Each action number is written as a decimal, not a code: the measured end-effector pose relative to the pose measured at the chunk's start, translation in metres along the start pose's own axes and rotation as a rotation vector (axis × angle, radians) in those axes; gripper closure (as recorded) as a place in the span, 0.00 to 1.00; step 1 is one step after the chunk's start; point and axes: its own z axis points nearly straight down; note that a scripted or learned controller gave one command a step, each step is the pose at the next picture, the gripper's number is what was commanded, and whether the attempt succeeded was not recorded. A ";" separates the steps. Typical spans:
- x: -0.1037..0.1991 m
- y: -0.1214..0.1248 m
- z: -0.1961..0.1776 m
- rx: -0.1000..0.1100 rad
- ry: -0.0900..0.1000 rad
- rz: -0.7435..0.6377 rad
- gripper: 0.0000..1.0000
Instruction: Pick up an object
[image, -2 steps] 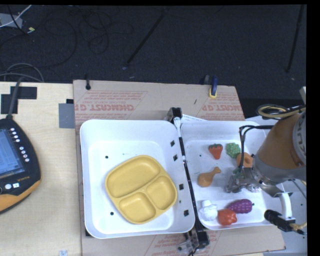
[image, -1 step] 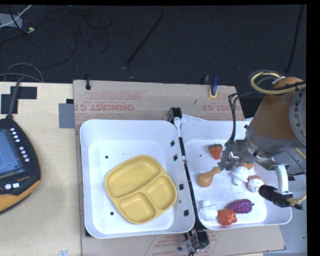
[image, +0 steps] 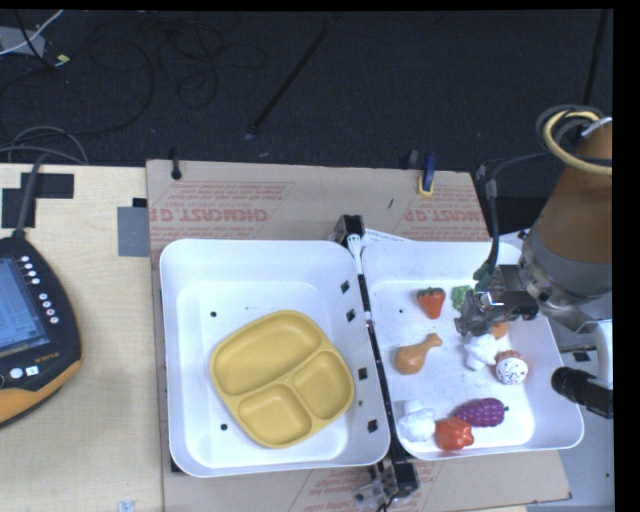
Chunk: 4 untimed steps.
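Observation:
The right bin (image: 545, 425) holds several toy foods: a strawberry (image: 431, 302), a chicken drumstick (image: 416, 354), a green piece (image: 460, 296), a white lump (image: 481, 352), a white speckled ball with a red cap (image: 511, 369), purple grapes (image: 481, 411), a red pepper (image: 453, 434) and a white piece (image: 415, 422). My gripper (image: 482, 320) hangs low over the bin's right half, just above the white lump and beside an orange bit (image: 499, 329). Its dark fingers blur together against the objects.
The left bin (image: 190, 300) holds a yellow divided plate (image: 282, 377). A black divider clip line (image: 362, 330) runs between the bins. A teach pendant (image: 25, 320) lies on the bench at far left. The grey-orange arm (image: 580, 220) fills the right side.

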 end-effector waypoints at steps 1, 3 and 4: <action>0.038 -0.019 0.100 0.018 0.002 0.002 1.00; 0.127 -0.016 0.019 0.007 0.000 -0.003 1.00; 0.070 -0.016 -0.041 0.002 -0.003 0.007 1.00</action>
